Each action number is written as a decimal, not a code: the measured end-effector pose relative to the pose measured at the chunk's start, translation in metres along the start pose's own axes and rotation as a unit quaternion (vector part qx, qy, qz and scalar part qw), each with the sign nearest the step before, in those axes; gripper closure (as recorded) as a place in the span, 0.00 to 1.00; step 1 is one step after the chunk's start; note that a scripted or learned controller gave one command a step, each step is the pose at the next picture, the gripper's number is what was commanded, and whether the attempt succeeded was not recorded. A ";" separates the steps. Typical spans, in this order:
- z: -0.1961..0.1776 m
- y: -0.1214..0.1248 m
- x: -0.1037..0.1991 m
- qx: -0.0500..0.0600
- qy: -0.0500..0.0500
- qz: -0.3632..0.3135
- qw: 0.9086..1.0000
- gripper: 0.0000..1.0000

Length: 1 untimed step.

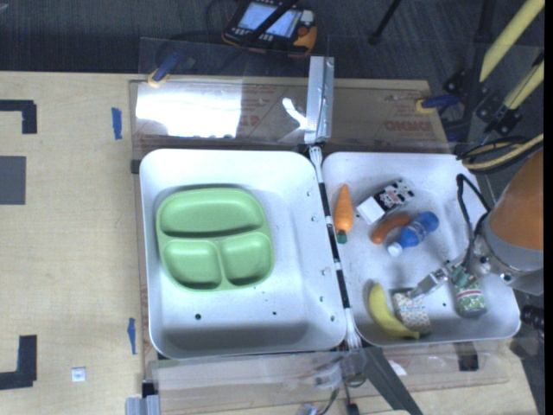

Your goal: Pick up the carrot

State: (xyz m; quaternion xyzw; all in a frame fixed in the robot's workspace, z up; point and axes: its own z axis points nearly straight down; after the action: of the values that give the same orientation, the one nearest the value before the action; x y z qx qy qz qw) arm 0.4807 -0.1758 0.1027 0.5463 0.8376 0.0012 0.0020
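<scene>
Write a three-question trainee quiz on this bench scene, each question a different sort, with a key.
1. True or false: the orange tapered carrot lies in the green three-compartment plastic tray.
2. Which lies nearest the tool? A) the carrot B) the yellow curved banana C) the green tray
3. Fill in: the carrot lies against the ___ wall of the right-hand shallow white bin, as the camera sees it.

Key: 1 false, it is in the right-hand bin; 2 B; 3 left.
</scene>
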 end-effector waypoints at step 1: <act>0.016 0.058 0.040 -0.002 -0.001 0.080 0.997 0.00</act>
State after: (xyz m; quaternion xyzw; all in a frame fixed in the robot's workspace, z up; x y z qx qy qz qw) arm 0.5178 -0.1154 0.0871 0.6117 0.7911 0.0026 0.0038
